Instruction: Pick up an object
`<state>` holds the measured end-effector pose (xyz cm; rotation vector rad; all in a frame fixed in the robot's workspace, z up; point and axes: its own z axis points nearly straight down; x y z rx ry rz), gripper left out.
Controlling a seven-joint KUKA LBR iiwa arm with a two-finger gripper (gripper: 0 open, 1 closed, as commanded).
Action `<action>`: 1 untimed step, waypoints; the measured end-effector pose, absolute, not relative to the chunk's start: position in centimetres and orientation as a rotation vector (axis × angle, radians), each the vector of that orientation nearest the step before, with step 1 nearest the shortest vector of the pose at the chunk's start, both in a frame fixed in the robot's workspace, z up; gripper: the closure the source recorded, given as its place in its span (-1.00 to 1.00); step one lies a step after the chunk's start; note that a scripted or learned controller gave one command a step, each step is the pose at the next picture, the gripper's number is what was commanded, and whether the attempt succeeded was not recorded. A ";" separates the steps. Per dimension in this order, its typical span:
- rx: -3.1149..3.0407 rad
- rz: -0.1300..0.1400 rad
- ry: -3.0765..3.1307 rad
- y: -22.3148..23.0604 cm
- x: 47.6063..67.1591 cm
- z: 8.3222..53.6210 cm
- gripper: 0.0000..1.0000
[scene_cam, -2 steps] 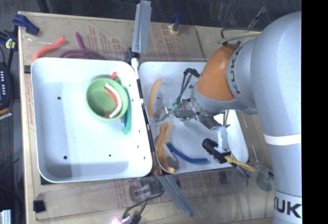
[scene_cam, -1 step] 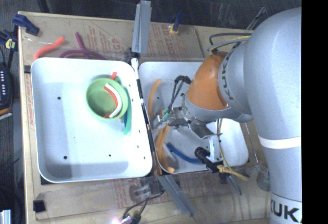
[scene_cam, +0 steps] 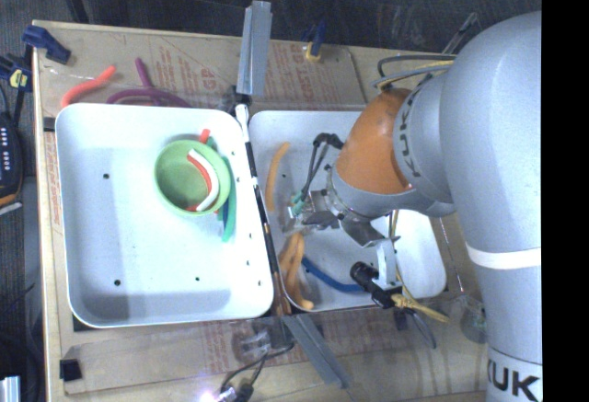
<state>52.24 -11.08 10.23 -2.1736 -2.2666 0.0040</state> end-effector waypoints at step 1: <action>-1.853 0.000 -2.536 -8.1 56.3 19.2 1.00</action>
